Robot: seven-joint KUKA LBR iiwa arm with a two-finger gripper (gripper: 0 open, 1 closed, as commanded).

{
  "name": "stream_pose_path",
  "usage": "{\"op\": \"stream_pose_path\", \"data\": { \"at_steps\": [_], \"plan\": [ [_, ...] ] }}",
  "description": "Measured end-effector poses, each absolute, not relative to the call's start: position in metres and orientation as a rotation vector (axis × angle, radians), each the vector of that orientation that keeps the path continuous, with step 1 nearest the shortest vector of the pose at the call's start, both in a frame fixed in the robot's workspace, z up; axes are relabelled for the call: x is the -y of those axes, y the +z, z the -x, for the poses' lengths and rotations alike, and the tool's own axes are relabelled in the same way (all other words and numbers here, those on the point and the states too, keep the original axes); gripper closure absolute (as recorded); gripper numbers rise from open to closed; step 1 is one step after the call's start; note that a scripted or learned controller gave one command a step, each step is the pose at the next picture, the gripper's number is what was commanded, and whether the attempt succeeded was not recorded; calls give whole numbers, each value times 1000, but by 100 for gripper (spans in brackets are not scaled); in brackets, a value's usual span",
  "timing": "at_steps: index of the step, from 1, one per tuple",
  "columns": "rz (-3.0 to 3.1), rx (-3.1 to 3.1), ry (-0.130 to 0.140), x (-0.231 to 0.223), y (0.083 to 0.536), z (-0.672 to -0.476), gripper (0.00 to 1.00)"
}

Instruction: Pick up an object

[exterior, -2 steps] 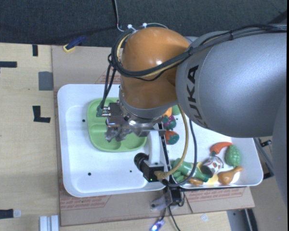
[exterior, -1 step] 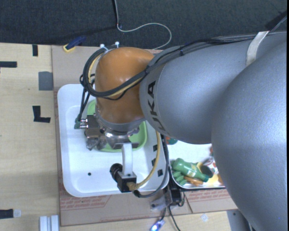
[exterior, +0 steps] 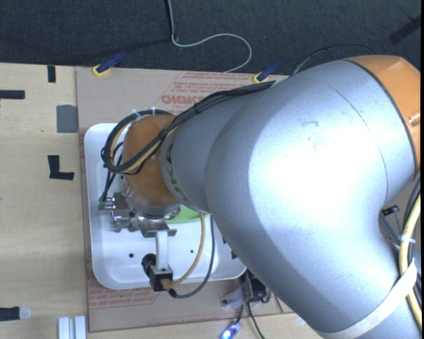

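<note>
Reaching steeply down, the grey arm (exterior: 304,189) hangs over the white bin (exterior: 97,189), probably so the gripper (exterior: 143,221) can drop straight onto a pick. Gripper state: cannot tell, as the wrist hides it. A green object (exterior: 189,214) peeks out just beside the gripper, on the arm's side. It is the likely target, and no grasp is evident.

The bin (exterior: 112,258) is white, the object (exterior: 190,213) green, the arm (exterior: 304,189) grey and orange.
</note>
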State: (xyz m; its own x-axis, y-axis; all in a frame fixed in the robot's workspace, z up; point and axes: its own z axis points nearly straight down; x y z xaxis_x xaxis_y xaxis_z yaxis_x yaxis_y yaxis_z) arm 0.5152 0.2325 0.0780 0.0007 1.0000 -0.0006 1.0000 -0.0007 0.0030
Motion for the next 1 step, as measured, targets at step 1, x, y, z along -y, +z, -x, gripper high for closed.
{"op": "stream_pose_path", "data": {
  "at_steps": [1],
  "plan": [
    [-2218, -2214, 18, -200, 227, -560, 100]
  ]
}}
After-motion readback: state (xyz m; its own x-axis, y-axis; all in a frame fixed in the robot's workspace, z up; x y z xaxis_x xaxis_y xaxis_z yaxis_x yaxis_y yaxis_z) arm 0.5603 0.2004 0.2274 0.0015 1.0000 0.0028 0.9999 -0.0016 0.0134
